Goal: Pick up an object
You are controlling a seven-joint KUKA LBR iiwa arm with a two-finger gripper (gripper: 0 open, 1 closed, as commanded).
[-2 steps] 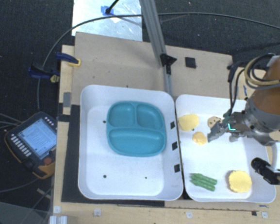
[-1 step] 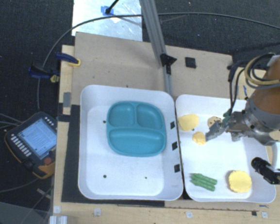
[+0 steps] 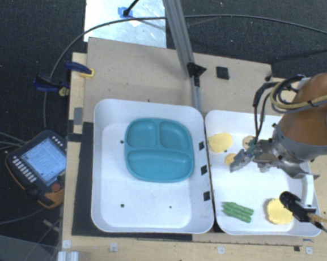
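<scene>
Brown board forms the surface (image 3: 157, 75) across the middle of the frame, carrying the two white bins. I see the left bin (image 3: 106, 196) holding a teal divided plate (image 3: 159, 149), which takes no part in the pick. The right bin (image 3: 249, 191) holds the candidates: a yellow piece (image 3: 220, 141) at its upper left, a smaller yellow bit (image 3: 230, 159) just below it, a green bean-like bundle (image 3: 237, 211) near the bottom edge, and a yellow round piece (image 3: 278, 213) at lower right, partly under a black part of the arm.

My arm (image 3: 309, 120) reaches in from the right, and the gripper (image 3: 239, 161) hangs low just beside the small yellow bit. I cannot tell how far its fingers stand apart, and I see nothing held.

I judge this the approach step. Next I would need to centre over that small bit and close. The bin's dividing wall on the left crowds the move.
</scene>
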